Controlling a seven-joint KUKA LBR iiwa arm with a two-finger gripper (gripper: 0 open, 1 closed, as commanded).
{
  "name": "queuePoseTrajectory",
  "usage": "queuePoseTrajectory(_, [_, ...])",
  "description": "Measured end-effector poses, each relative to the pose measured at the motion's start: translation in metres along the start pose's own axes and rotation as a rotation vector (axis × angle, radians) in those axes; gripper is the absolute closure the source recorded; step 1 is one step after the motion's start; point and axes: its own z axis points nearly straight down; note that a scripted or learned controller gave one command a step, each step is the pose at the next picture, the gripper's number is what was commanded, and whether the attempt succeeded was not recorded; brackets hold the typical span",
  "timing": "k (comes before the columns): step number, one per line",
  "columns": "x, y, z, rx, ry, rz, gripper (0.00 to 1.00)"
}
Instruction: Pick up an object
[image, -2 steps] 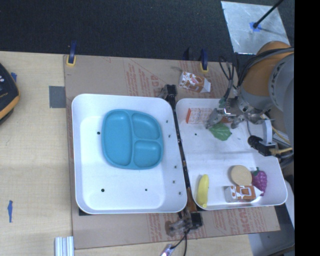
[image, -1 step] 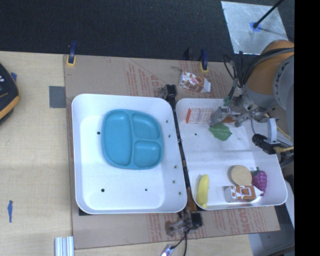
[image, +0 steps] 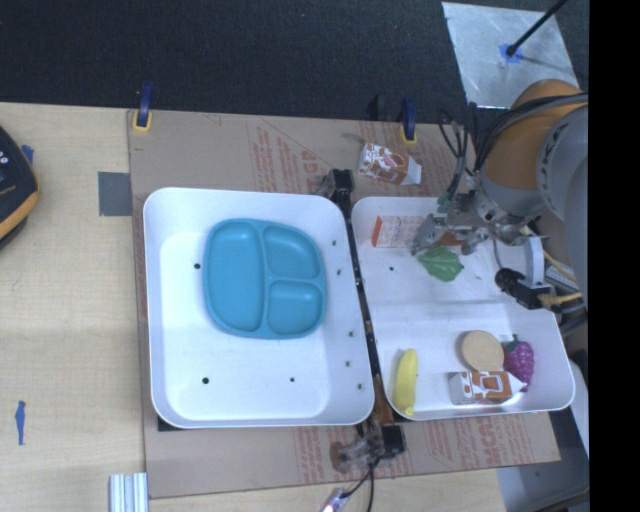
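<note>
The hand (image: 447, 232) is hovering low over the far end of the right bin (image: 430, 300), directly above a green leafy toy (image: 440, 264); I cannot tell how it is set. Just left of it an orange-and-white carton (image: 388, 232) is lying. Well nearer the camera, a banana (image: 405, 380), a round cookie (image: 482, 350), purple grapes (image: 519, 361) and a small carton (image: 484, 387) are resting.

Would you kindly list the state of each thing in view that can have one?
blue divided plate: flat and upright in the left bin.
banana: lying by the right bin's near left corner.
green leafy item: lying right under the pincer.
small carton: on its side, by the round cookie and purple grapes.
snack packet: lying outside the bins.
</note>
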Motion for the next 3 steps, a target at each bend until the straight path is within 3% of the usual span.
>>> queuePoseTrajectory(1, [-0.015,0.0,0.0,-0.003,0.0,0.002,0.0])
queuePoseTrajectory(2, [0.004,0.0,-0.022,-0.004,0.0,0.001,0.0])
queuePoseTrajectory(3, [-0.009,0.0,0.0,0.0,0.0,0.002,0.0])
